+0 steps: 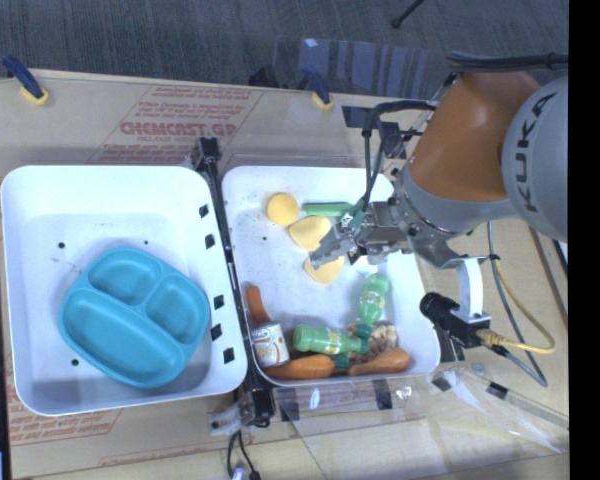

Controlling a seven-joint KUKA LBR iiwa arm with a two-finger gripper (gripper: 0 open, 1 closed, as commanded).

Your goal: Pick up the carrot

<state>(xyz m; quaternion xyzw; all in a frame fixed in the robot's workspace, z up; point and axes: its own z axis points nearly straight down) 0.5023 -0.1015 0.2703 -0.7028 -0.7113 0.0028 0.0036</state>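
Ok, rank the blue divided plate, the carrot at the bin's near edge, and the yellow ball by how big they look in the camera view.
Largest to smallest:
1. Blue divided plate, by far the largest, in the left bin.
2. Carrot, long and thin, along the right bin's near edge.
3. Yellow ball, smallest, near the right bin's far side.

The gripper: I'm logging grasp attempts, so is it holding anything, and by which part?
Cannot be told. The gripper sits over yellow pieces, far from the carrot along the bin's near wall.
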